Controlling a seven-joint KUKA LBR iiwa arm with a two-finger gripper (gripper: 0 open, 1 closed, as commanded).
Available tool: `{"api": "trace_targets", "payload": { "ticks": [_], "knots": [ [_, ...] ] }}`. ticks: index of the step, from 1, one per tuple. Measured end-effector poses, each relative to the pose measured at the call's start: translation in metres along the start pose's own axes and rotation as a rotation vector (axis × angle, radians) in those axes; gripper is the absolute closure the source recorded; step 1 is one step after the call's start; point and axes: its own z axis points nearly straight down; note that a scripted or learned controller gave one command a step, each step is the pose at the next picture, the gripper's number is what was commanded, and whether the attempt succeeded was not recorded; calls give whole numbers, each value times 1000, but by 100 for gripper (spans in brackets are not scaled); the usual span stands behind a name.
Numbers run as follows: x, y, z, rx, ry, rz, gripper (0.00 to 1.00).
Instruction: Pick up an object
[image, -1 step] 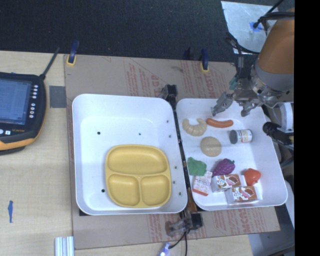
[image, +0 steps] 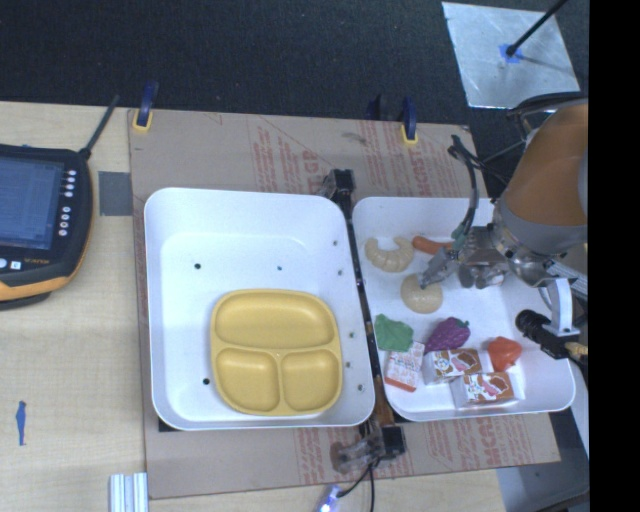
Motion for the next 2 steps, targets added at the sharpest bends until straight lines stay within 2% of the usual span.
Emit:
{"api": "trace_targets", "payload": {
  "ticks": [1,2],
  "knots": [
    [8,25,76,1,0,0,0],
    [17,60,75,-2,1,0,0]
  ]
}}
